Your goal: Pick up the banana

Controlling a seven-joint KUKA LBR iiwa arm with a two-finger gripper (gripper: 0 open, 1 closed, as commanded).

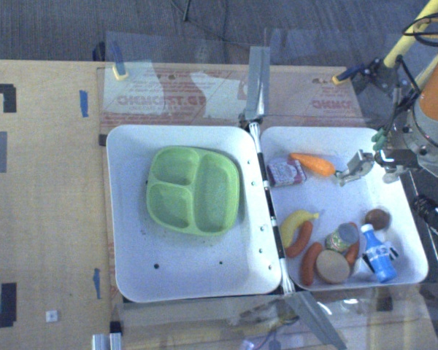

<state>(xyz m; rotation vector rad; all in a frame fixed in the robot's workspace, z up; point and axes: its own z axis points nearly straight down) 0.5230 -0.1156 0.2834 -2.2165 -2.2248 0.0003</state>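
So nearest the camera in the right bin (pixel 416 272) there's a heap of stuff along the front edge: a blue bottle (pixel 379 259), a couple of sausages (pixel 301 239), a round brownish thing and some bits too jumbled to name. The banana (pixel 295 222) sits just behind that, hard against the bin's left wall, with one sausage touching its lower side. Farther back are a pinkish packet (pixel 286 171) and a carrot (pixel 313 164). The gripper (pixel 345 175) hangs just right of the carrot, empty, fingers looking a little apart. The left bin (pixel 124 217) has a green tray (pixel 194 189). Looks like the approach step, nothing grabbed yet. Next it'd need to swing forward and left over the banana and drop in without snagging that sausage or the wall.
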